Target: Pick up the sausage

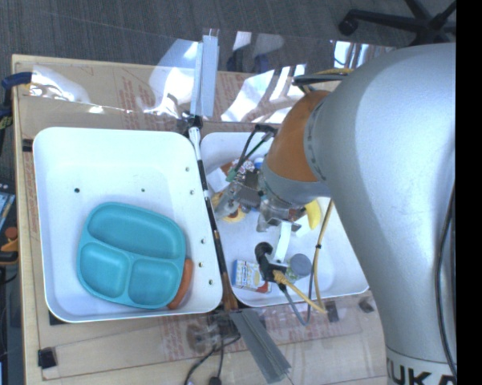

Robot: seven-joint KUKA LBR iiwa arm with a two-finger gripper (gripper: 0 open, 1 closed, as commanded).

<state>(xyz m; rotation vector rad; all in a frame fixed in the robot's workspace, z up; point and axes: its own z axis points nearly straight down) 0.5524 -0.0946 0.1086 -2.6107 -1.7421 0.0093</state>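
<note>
Sausage (184,282) in left bin (104,147), lying along the lower right edge of the teal divided plate (132,255), wedged between plate and bin wall near the divider between the bins. Partly tucked under the plate rim, orange-brown, long axis roughly upright in the camera view.

Gripper (242,189) over right bin (345,275), low among small clutter: something yellow (313,213), a small blue-white packet (245,273). Jaws hidden by wrist and cabling; cannot tell if apart or together. Nothing seen held.

Well apart from target. Next, by my read: lift clear of right bin, cross the divider, come down over the sausage. Align jaws across the short axis, not along it. Tight spot: plate on one side, bin wall on the other, so little room for fingers. Risk of catching the plate rim or pushing the sausage further under. Aim for the exposed middle, descend straight.
</note>
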